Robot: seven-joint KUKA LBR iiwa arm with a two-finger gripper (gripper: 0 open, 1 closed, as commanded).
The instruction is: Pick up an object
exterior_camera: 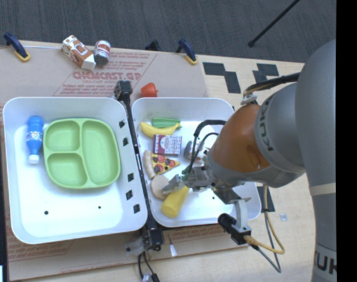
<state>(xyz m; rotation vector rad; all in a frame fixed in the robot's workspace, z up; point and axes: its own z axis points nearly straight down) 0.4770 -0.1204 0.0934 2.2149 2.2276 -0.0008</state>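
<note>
Dark grey carpet surrounds the worktop (184, 75), which I see covered by a sheet of printed cardboard held down with blue clamps (16, 47) along its far edge. From my one overhead camera, two white bins sit side by side. At nine o'clock lies the left bin (25, 216), holding a green divided plate (82, 153) with three compartments, and a blue bottle (34, 138) lying just beside the plate toward the bin's outer wall. Beyond that bin, at eleven o'clock on the cardboard, rest a small carton (76, 50) and a small can (102, 52), close together, with a red-orange object (149, 90) further along toward twelve.

The right bin (225, 107) sits at the centre of my picture. Inside it, toward twelve o'clock, lie a banana (157, 129) and a green item (166, 122) touching it; just below them is a dark red packet (167, 145), then a pizza slice (159, 164) by the dividing wall. Toward six o'clock a yellow object (174, 201) lies tilted beside a pale tan round piece (160, 185).

My arm (266, 140) comes in from three o'clock, its orange band over the bin's right half. The gripper (179, 183) sits low, right above the yellow object and the tan piece; I cannot tell how it is set or whether it has hold of anything
</note>
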